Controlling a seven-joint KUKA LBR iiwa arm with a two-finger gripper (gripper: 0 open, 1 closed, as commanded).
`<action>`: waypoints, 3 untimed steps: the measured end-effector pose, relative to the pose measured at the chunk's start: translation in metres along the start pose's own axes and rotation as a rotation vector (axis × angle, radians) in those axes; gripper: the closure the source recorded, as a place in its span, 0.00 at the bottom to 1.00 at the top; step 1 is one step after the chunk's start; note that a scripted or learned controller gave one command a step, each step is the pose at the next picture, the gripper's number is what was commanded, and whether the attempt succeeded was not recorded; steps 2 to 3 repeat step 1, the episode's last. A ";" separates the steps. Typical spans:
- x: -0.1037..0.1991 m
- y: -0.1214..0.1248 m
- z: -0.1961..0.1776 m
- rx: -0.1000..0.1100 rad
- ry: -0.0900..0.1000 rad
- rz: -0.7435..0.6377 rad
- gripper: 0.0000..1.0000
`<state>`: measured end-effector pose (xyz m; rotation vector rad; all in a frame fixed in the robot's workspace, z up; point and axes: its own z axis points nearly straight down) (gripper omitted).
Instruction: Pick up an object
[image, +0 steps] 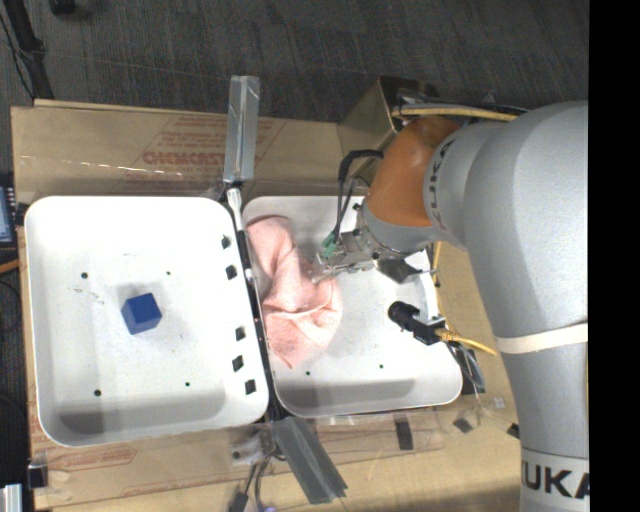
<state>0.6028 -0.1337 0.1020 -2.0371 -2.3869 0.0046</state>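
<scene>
The gripper (338, 257) sat low in the right white bin (360, 395), touching the right edge of the crumpled pink cloth (290, 300); couldn't tell its opening or any hold. The grey arm (520, 230) reached in from the right, wrist bent down. The cloth lay along the bin's left wall, long axis far-to-near; small blue cube (142, 312) sat in the left white bin (130, 405).

Left bin (60, 230) mostly open: only a blue cube (141, 312) left of centre, free floor all round it. Right bin (360, 375): pink cloth (290, 295) covers the left half, arm (520, 250) blocks far right; near strip free.
</scene>
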 end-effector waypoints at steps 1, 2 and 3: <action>0.073 0.029 -0.090 -0.003 -0.002 -0.249 1.00; 0.073 0.029 -0.090 -0.003 -0.002 -0.249 1.00; 0.073 0.029 -0.090 -0.003 -0.002 -0.249 1.00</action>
